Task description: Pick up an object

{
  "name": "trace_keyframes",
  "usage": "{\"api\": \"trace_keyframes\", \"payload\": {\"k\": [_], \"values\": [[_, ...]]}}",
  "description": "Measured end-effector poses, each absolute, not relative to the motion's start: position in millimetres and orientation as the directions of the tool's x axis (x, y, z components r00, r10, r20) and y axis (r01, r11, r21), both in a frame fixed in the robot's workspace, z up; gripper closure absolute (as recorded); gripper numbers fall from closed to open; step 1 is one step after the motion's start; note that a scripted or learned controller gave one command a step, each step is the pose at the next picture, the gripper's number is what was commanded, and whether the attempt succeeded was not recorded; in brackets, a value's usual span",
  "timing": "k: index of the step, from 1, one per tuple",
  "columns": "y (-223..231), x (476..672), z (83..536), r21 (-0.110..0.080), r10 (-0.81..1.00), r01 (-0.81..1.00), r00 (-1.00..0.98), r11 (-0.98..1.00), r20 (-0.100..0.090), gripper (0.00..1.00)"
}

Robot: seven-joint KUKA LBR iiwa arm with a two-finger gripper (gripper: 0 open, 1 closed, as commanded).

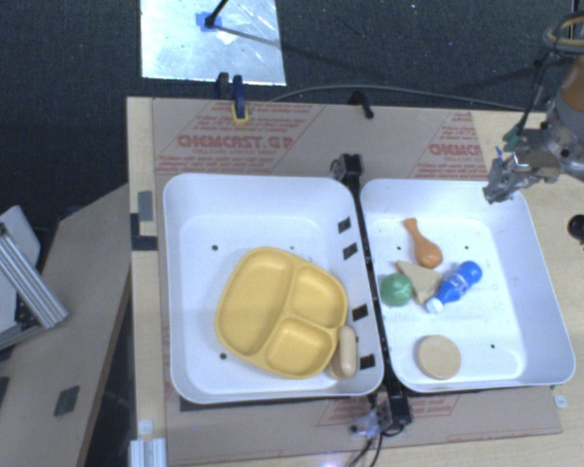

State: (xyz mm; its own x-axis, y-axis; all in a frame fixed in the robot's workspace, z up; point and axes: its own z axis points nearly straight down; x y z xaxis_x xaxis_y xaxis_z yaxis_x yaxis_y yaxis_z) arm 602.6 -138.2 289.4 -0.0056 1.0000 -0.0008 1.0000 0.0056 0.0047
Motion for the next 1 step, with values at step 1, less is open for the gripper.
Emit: {"api": "trace_keyframes", "payload": {"k": [1], "values": [[-87.9,590.2,268.1,0.000,1.000,1.000,-0.009,0.009,0.002,1.00]]}}
